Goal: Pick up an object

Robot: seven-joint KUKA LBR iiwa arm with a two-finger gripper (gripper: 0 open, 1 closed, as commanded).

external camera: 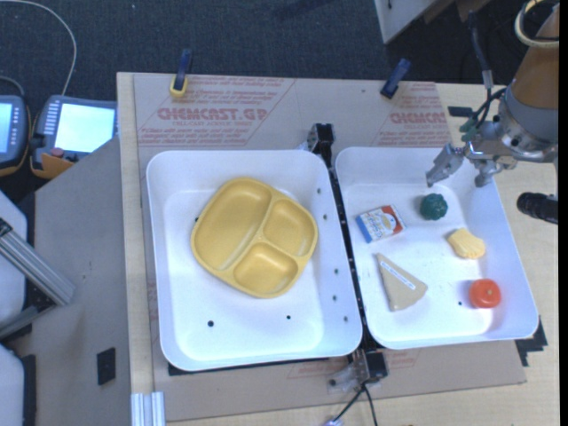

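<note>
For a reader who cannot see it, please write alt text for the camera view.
An open gripper hovers above the right bin, near a green ball, a small carton, a yellow piece, a tan wedge and a tomato. The left bin holds a yellow divided plate.

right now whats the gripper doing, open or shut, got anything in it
Gripper: open, fingers spread, nothing between them. It hangs over the far side of the right bin, just above the dark green ball.
</note>
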